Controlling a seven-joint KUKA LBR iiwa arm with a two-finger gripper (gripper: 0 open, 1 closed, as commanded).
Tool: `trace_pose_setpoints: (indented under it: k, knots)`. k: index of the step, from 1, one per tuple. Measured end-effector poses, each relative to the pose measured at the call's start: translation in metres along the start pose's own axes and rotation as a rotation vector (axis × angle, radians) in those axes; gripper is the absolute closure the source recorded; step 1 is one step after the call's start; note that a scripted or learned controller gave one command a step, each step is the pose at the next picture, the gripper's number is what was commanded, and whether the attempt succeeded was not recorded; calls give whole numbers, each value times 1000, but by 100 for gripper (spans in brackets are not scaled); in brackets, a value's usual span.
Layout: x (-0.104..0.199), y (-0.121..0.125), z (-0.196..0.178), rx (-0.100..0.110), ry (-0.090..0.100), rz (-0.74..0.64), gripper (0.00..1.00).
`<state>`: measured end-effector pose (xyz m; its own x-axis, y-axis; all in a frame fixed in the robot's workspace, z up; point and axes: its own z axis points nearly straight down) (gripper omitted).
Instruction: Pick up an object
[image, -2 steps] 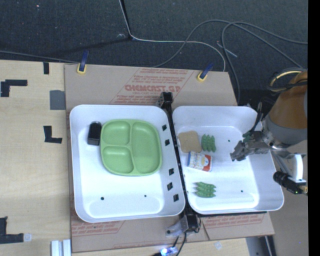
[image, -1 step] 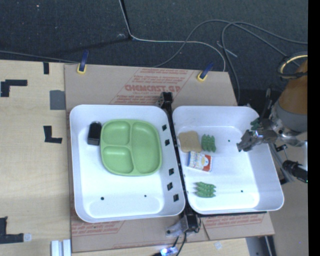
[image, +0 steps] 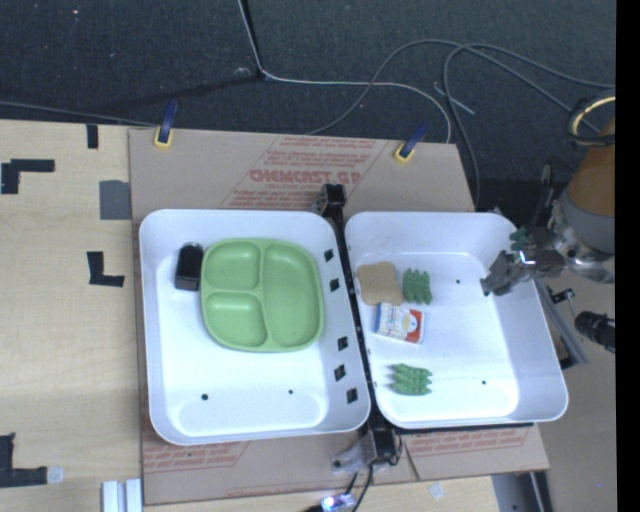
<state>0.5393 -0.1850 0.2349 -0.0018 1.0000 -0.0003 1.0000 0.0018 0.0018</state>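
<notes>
The gripper (image: 497, 280) hangs over the right edge of the right bin (image: 520, 400), and I cannot tell how it is set from up here. The candidates sit well apart from it, near the divider: a tan block (image: 377, 282) touching a green piece (image: 417, 286), a small carton (image: 399, 322) just below, another green piece (image: 409, 378) lower down. That crowding is the risk: a descent there could nudge a neighbour or clip two at once. The lower green piece looks the safer target.
</notes>
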Motion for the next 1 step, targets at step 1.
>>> trace_pose_setpoints:
  k: [1]
  knots:
    - [52,13,-8,1,1,-5,100]
